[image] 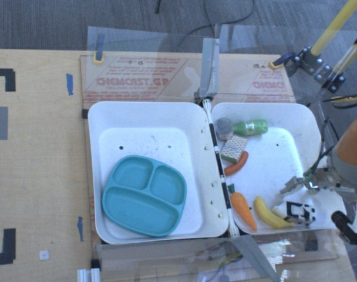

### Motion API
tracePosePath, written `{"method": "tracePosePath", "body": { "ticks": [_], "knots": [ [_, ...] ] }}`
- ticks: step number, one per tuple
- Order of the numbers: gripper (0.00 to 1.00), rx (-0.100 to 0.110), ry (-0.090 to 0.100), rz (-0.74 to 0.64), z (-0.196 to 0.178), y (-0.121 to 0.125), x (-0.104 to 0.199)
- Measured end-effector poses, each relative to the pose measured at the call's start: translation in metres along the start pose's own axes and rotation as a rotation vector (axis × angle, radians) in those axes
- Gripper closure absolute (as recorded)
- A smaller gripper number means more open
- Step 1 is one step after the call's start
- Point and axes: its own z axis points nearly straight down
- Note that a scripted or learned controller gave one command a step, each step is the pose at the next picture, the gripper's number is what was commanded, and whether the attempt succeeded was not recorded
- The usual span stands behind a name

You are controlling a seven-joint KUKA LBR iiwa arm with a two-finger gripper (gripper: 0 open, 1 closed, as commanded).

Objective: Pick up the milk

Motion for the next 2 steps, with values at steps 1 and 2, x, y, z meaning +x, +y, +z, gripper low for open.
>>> {"method": "tracePosePath", "body": {
  "ticks": [1, 2],
  "knots": [
    [0.00, -0.002, -0.009, -0.274, 0.000, 0.000, 0.021],
    [0.00, -0.002, -0.010, -0.109, 0.000, 0.002, 0.058]
  ]
}}
